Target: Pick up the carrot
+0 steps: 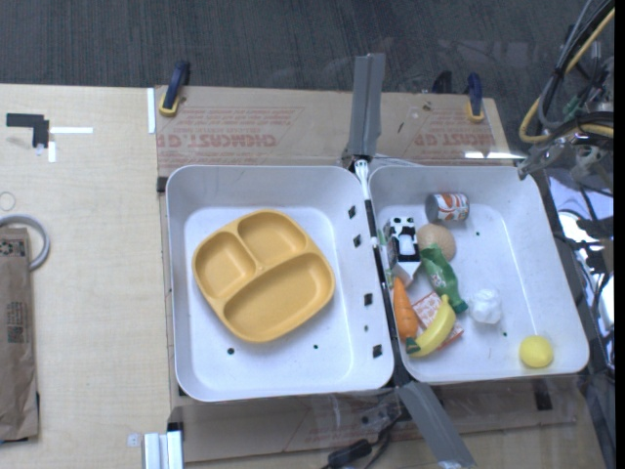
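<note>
Carrot (402,308) lies untouched by the right bin (508,360)'s left wall, beside a banana (437,330); pickup not yet begun, approx. approach needed w/ gripper overhead first.

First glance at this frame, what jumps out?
The yellow divided plate dominates the left bin, lying alone in it. In the right bin a cluster of small items crowds the left wall: the orange carrot against that wall, a banana beside it, a green packet just above. A yellow ball sits apart near the bin's front right corner.
</note>
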Robot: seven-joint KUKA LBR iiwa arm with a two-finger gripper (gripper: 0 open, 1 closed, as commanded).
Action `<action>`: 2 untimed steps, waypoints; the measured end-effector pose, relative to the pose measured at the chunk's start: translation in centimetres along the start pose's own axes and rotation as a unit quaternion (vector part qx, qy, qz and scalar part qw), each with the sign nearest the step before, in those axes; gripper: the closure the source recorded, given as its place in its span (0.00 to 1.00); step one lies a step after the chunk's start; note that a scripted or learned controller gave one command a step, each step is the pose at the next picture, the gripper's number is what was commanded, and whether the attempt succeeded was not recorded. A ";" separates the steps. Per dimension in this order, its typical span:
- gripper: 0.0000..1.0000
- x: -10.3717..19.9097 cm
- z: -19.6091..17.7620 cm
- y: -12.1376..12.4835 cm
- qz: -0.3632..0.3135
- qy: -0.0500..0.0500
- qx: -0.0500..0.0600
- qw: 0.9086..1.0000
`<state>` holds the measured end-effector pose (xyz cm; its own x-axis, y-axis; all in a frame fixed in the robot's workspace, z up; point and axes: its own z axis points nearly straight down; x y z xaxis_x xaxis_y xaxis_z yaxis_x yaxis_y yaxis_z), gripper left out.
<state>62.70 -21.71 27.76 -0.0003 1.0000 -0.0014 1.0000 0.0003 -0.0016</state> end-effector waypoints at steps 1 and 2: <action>1.00 0.0 -0.8 0.1 -0.001 -0.001 0.000 1.000; 1.00 -0.5 18.3 3.3 -0.053 -0.001 -0.002 0.999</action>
<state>65.97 -22.20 9.48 -0.1053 0.9944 -0.0032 0.9944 0.1053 0.0024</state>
